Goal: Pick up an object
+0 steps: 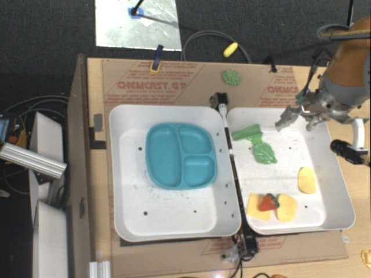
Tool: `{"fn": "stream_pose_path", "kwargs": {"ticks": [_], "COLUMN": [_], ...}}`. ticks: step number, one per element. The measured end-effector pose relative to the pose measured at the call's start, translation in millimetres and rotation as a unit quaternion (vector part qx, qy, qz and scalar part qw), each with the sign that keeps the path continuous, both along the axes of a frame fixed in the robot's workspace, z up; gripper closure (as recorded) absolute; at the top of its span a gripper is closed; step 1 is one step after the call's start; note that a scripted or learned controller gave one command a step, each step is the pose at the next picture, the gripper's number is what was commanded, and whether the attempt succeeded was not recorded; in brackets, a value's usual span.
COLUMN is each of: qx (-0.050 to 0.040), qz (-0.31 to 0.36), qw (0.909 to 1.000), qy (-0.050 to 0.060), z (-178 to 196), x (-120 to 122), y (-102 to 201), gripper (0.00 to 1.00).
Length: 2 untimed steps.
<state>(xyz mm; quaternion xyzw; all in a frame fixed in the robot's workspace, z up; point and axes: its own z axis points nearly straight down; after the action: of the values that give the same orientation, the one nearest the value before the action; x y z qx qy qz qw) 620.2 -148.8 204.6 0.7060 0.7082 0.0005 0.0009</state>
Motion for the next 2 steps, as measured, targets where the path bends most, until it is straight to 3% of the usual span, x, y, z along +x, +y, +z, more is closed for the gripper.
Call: {"fn": "stream_pose_path", "kwargs": {"ticks": [2], "qx": [0.0004], "qz": [0.002], "qw": [1.0000], "qy": [0.001], "z": [-122], "x": [-13], "y": [57], "gripper": [0.00]}}
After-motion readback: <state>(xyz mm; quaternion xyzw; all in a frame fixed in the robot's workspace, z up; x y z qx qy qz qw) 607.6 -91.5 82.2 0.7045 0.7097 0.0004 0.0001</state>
